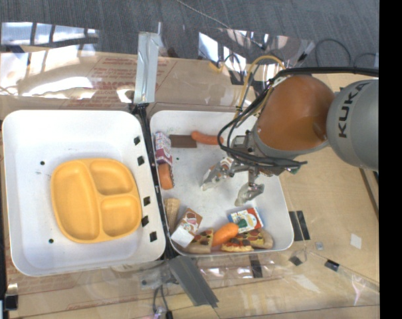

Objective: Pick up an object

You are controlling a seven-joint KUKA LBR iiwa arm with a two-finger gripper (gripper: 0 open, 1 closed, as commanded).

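My gripper (231, 183) hangs over the middle of the right bin (280, 208), fingers spread apart and nothing between them. Below it along the bin's front edge lie a carrot (225, 232), a small carton (246, 218), a pizza slice (244, 243) and a snack packet (187, 225). A hot dog sausage (206, 137) and a brown bar (181, 140) lie at the back. By the bin's left wall rest a wrapped packet (163, 148), an orange sausage (165, 176) and an ice cream cone (172, 211).
The left bin (28, 145) holds a yellow divided tray (95, 199). The grey arm with its orange band (294, 115) reaches in from the right over the right bin's back corner. Cables loop above the wrist.
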